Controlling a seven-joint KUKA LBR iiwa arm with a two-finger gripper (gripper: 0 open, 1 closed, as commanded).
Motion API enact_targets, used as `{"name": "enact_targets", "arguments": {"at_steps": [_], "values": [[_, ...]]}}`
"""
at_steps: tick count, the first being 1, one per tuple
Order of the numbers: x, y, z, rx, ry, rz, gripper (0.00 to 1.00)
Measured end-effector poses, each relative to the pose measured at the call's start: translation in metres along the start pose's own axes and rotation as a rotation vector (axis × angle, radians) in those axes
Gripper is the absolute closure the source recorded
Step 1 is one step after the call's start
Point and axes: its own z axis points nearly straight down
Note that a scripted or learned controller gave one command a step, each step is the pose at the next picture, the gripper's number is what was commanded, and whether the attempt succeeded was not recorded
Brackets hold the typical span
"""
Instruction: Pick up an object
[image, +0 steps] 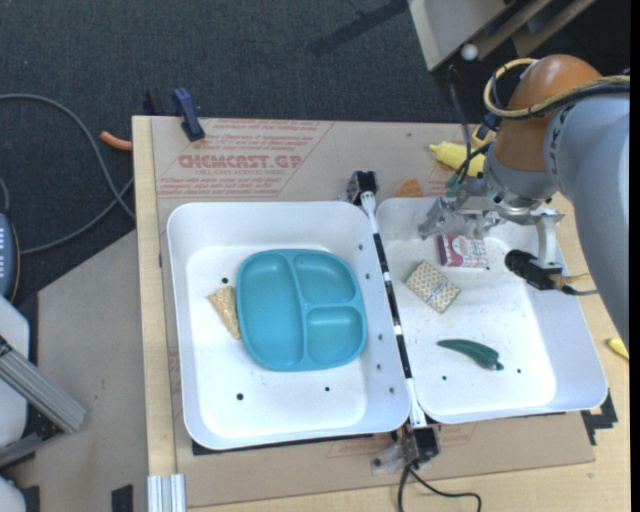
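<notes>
1. Arm (590, 150) comes in from the right edge, orange band up top, wrist bent down over the back part of the right bin (560, 395).
2. Gripper (462, 222) sits low over the right bin's back left area, close to the back wall.
3. Gripper opening: cannot tell. The wrist hardware blocks the view of the tip from this angle.
4. Nearest candidate is a pink-and-white packet (468, 252). It lies flat on the bin floor, directly below the gripper and just to its front side. Its top edge is tucked under the gripper body, so contact or no contact is not readable.
5. No proof of a grasp. The packet looks to be resting on the floor of the bin.
6. Patterned tan square (433, 287) lies near the packet, to its front-left, turned diamond-wise and apart from the gripper.
7. Green pepper-shaped item (470, 352) lies further forward in the same bin, well apart from the gripper, long axis roughly left-right.
8. Left bin (190, 300) holds a teal divided plate (300, 308), centred, three compartments facing up. A tan patterned piece (225, 305) pokes out from under its left edge.
9. Outside the bins: a yellow item (448, 154) on the bench behind the right bin and a blue clamp (187, 112) at the back left corner of the printed cardboard sheet (250, 160).
</notes>
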Motion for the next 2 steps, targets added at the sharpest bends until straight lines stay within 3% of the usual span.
{"name": "enact_targets", "arguments": {"at_steps": [1, 2], "values": [[-0.002, -0.012, 0.011, 0.000, 0.004, 0.000, 0.00], [-0.003, -0.011, -0.001, -0.003, 0.002, 0.001, 1.00]]}}
